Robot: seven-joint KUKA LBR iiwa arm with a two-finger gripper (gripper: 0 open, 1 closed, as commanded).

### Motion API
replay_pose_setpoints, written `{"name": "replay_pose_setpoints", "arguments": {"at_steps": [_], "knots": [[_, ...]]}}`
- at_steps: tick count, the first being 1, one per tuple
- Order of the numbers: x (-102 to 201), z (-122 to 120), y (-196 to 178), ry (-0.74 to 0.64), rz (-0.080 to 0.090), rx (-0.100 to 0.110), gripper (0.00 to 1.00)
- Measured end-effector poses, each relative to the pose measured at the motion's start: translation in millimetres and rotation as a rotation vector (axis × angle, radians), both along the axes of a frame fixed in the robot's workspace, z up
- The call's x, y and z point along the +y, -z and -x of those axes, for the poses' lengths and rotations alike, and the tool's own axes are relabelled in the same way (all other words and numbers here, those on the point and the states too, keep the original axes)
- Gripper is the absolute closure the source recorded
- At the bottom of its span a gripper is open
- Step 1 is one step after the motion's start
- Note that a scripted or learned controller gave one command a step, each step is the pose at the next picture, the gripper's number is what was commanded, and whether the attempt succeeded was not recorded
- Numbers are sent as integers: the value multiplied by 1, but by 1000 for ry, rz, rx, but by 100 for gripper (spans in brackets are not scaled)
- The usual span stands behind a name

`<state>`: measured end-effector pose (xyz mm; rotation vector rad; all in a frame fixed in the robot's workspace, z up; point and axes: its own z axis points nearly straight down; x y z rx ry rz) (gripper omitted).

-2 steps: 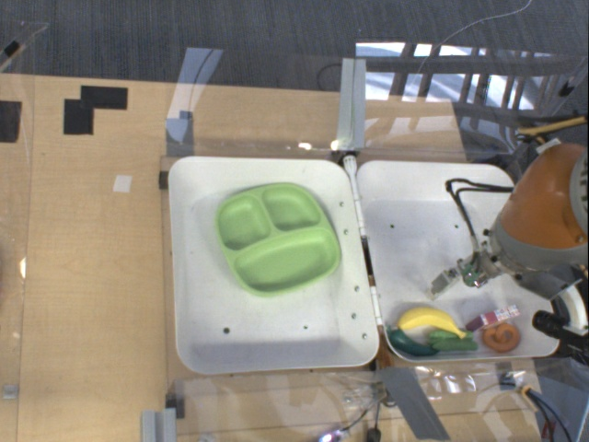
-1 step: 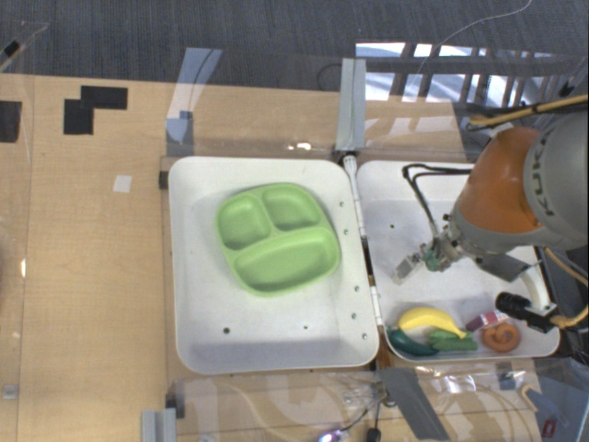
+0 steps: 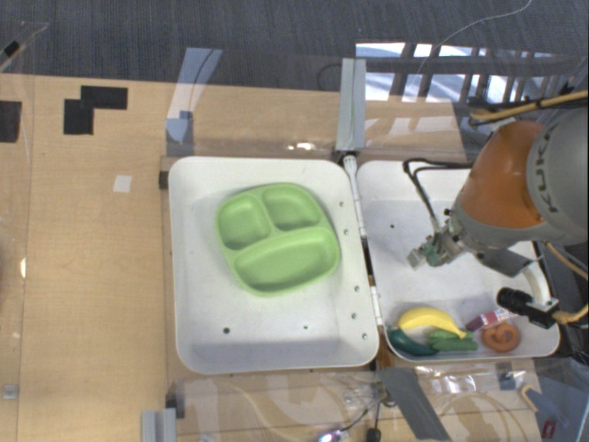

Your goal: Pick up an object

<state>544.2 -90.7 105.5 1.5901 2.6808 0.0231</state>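
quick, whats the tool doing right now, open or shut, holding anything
Tool: cannot be told whether open or closed; nothing visible in it. It sits over the right bin, away from the toys along its near edge.

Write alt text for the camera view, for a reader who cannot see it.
A grey robot arm with an orange band reaches from the right, its pincer over the right white bin, whose near edge holds a banana, green toys and an orange round toy. The left white bin holds a green divided plate.
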Motion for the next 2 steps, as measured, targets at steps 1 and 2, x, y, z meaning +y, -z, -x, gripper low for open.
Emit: {"name": "replay_pose_setpoints", "arguments": {"at_steps": [1, 2], "knots": [[33, 56, -80, 325, -5, 23, 100], [23, 56, -88, 539, -8, 25, 100]]}}
